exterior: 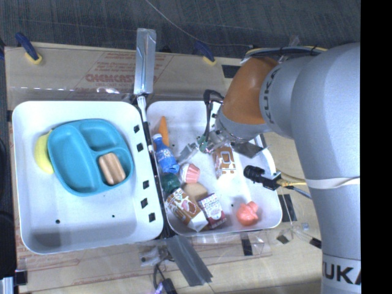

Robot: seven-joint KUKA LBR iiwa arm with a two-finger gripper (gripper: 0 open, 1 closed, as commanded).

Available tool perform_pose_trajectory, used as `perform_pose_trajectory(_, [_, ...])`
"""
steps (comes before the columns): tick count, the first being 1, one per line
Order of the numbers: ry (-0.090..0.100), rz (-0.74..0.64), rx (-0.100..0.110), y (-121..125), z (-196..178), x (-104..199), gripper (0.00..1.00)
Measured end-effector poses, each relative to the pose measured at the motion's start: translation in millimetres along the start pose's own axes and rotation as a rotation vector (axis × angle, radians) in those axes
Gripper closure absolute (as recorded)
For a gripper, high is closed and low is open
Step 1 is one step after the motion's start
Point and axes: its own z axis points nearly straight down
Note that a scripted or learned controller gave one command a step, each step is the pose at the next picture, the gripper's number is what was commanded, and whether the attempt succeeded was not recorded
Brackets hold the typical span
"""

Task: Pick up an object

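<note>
My gripper (pixel 207 142) hangs low over the upper middle of the right bin (pixel 184 112), under the orange-banded wrist. Just right of and below it lies a brown-and-white waffle packet (pixel 225 161). To its left are an orange carrot (pixel 163 130) and a blue bottle (pixel 164 155) along the bin's left wall. A pink cupcake (pixel 191 173) sits a little below the gripper. The wrist hides the gripper's tip, and I see nothing held.
The right bin's front holds a bread slice (pixel 197 190), two printed snack packets (pixel 184 206) (pixel 212 207) and a pink toy (pixel 248 213). The left bin (pixel 73 225) holds a blue divided plate (pixel 82 155) with a bun (pixel 112 168), and a banana (pixel 41 152).
</note>
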Motion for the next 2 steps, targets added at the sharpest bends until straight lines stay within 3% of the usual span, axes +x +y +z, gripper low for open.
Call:
perform_pose_trajectory(1, [-0.004,0.402,-0.005,29,-66,-87,0.00])
perform_pose_trajectory(2, [0.000,0.338,0.000,-34,4,-73,0.00])
